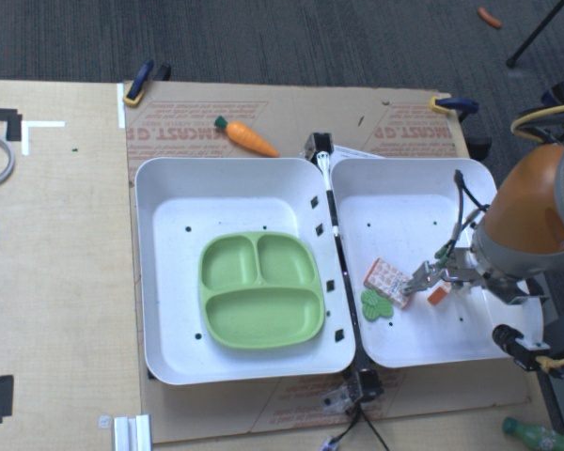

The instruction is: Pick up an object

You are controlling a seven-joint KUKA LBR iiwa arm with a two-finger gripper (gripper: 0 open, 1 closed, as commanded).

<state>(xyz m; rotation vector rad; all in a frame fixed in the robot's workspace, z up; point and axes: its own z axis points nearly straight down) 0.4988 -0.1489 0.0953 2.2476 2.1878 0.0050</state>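
In the right bin (404, 205) lie a small pink-and-white patterned packet (383, 276), a green leafy toy (376, 305) just below it, and a small orange-red piece (437, 296). My gripper (415, 283) is low in this bin. It reaches in from the right, its tip at the packet's right edge and just left of the orange-red piece. I see nothing lifted off the bin floor. The grey arm with its orange band (534, 205) rises over the bin's right side.
The left bin (160, 252) holds a green divided plate (260, 289). A toy carrot (247, 136) lies on the cardboard behind the bins. Clamps sit at the cardboard's back corners, and a clip (319, 146) joins the bins at the back.
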